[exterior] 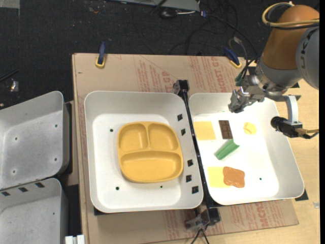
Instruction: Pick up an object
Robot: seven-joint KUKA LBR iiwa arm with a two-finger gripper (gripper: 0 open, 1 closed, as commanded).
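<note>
The right bin (pixel 284 177) holds several small items: a pale yellow square (pixel 204 130), a dark brown bar (pixel 225 129), a small yellow piece (pixel 249 128), a green block (pixel 226 149), and an orange-brown piece (pixel 234 176) lying partly on another yellow square (pixel 215 177). My gripper (pixel 236 105) hangs over the bin's back edge, just behind the brown bar and apart from it. Nothing shows between its fingers.
The left bin (pixel 101 187) holds a yellow divided plate (pixel 150 151). A black divider (pixel 189 136) runs between the bins. Grey trays (pixel 30 131) lie off the bench to the left. Blue clamps (pixel 101 55) sit at the bench's back edge.
</note>
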